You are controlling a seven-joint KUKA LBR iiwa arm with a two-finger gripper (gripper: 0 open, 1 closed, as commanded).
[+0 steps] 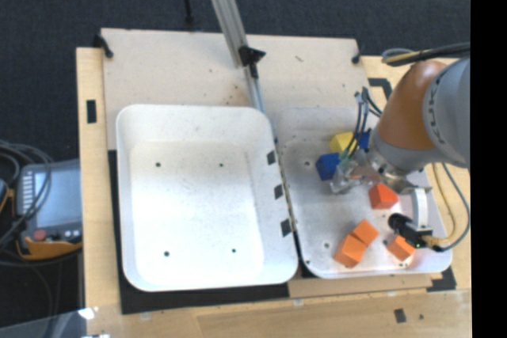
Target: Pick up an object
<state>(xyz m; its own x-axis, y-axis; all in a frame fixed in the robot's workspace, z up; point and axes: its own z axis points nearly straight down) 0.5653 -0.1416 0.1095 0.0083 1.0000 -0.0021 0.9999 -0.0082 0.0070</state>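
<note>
Where the grey arm (420, 119) reaches into the right bin (309, 241), several small blocks lie on the white floor: a blue block (327, 166) and a yellow one (342, 142) near the middle, and orange blocks (356, 242) toward the front. The arm hides part of the bin and of the yellow block, and the gripper (346, 178) is blurred, so its state cannot be told. The blue block lies just beside the gripper on the left; another orange block (383, 196) lies close on the other side.
</note>
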